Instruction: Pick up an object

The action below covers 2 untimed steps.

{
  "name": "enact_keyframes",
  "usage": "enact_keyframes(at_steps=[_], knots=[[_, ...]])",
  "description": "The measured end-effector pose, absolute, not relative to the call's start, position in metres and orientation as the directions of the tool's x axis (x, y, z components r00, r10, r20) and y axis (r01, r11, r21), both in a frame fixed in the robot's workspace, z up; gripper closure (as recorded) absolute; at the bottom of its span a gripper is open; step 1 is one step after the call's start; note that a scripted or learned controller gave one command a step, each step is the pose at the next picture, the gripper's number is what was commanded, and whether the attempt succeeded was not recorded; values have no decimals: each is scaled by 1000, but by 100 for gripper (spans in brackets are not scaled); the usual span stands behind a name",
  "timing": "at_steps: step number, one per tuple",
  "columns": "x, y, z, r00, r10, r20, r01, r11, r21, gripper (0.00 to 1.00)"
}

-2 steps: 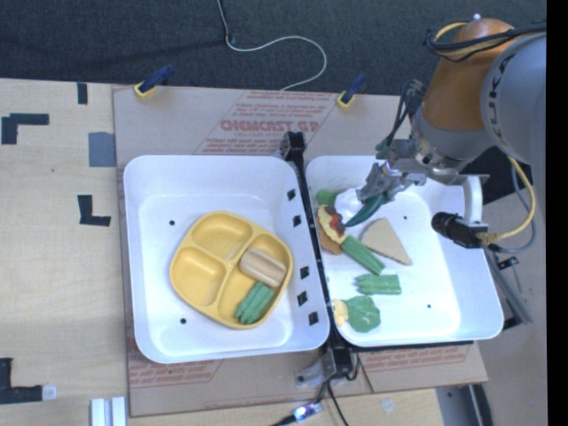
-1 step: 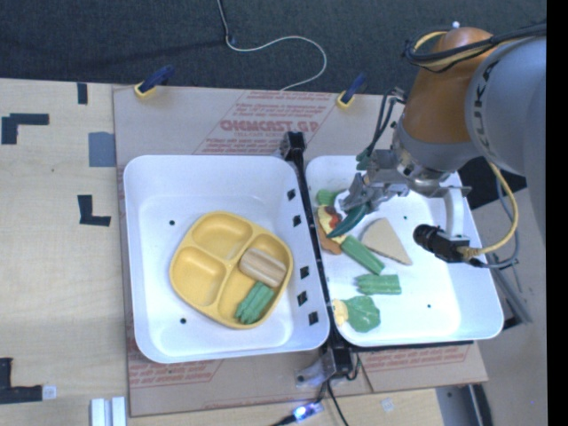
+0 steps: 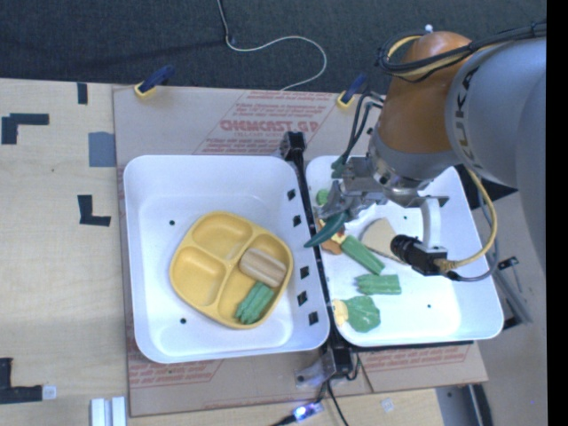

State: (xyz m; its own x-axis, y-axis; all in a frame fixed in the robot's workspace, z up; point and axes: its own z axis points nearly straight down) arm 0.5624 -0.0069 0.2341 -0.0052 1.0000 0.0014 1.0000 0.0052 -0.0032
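Gripper (image 3: 333, 218) low over right bin (image 3: 479, 313), near its left wall; grip state impossible to tell. Green pieces (image 3: 368, 273) just beside, inside that bin. Yellow tray (image 3: 200, 269) in the bin to the left of it.

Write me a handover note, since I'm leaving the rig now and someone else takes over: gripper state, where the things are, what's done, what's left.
Gripper: low over the right bin's left side, beside the divider; open or shut cannot be told.
Right bin: a dark green piece just under the gripper, a tan piece, three more green pieces.
Left bin: yellow divided plate holding a tan block and a green piece.
Done: arm at the objects.
Left: no confirmed pick; grasp and lift one.
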Motion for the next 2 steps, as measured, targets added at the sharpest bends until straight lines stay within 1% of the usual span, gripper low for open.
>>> enact_keyframes(at_steps=[1, 2], knots=[[567, -13, 218, -1, 1000, -1, 1000, 1, -4, 100], [565, -6, 234, -2, 1000, 0, 1000, 2, -1, 100]])
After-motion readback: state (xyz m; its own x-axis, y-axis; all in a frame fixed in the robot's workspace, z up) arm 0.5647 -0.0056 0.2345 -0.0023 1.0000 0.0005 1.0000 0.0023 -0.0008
